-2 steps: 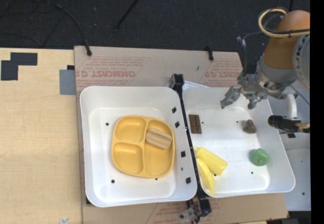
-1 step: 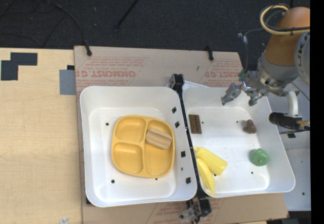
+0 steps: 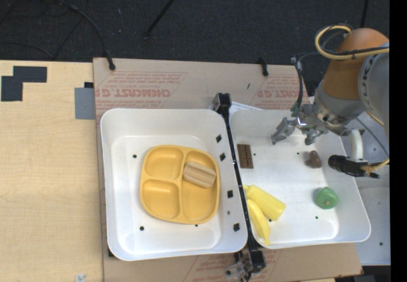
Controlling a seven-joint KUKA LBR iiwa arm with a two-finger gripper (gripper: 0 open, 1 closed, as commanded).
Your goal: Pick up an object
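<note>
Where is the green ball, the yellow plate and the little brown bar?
green ball (image 3: 326, 198), camera view, on the middle of its top.
yellow plate (image 3: 160, 193), camera view, on the floor of its lower left compartment.
brown bar (image 3: 245, 155), camera view, on the middle of its flat face.

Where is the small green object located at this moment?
In the camera view, the green object lies in the right bin, near its right wall, below the small brown object and right of the yellow pieces.

Loose objects (image 3: 326, 198) in right bin (image 3: 356, 230)
</note>
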